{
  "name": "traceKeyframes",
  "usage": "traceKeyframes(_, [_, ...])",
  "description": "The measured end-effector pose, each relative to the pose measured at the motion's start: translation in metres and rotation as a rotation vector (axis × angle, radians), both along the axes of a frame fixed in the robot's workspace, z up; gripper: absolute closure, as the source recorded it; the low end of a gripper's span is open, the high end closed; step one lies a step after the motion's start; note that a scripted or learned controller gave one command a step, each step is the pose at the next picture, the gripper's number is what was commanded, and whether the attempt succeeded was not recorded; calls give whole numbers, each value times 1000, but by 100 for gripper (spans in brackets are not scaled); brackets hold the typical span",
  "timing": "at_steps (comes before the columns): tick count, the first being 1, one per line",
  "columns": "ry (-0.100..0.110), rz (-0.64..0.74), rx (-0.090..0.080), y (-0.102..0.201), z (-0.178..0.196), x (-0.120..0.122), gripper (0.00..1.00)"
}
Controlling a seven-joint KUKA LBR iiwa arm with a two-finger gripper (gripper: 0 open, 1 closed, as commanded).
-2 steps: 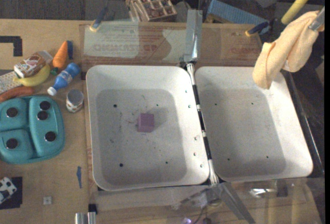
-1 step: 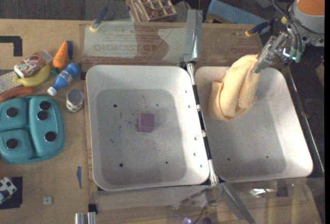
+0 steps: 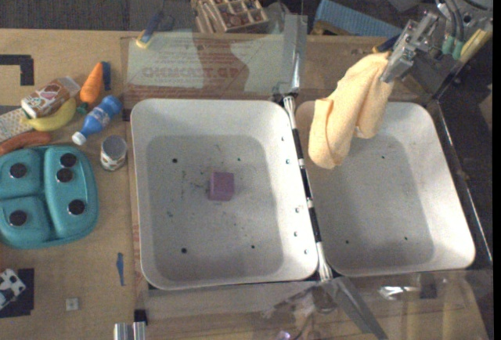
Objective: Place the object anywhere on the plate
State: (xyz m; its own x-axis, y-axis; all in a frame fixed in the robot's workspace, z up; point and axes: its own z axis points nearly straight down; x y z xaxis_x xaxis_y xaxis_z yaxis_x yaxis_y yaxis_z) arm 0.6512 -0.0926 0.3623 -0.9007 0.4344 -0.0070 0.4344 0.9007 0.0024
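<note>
Left of the bins there's a teal toy stove [image 3: 47, 193], plus a small can [image 3: 113, 152], a blue bottle [image 3: 99, 118], a banana [image 3: 53, 117] and a carrot [image 3: 93, 82]. A wooden compartment box [image 3: 235, 9] sits up behind the bins.

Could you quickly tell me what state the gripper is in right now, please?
Gripper: shut on the yellow cloth, which hangs from it above the right bin.

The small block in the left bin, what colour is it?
Purple: the small cube-shaped block shows best in the camera view.
</note>
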Motion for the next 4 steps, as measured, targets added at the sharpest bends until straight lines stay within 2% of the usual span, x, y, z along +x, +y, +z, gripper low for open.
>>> traceKeyframes(1, [0,-32,0,10,75,-12,100])
traceKeyframes(2, [-3,63,-2,-23,75,2,100])
traceKeyframes(3, [2,102,-1,-90,75,-89,100])
traceKeyframes(4, [-2,220,-4,-131,75,-43,100])
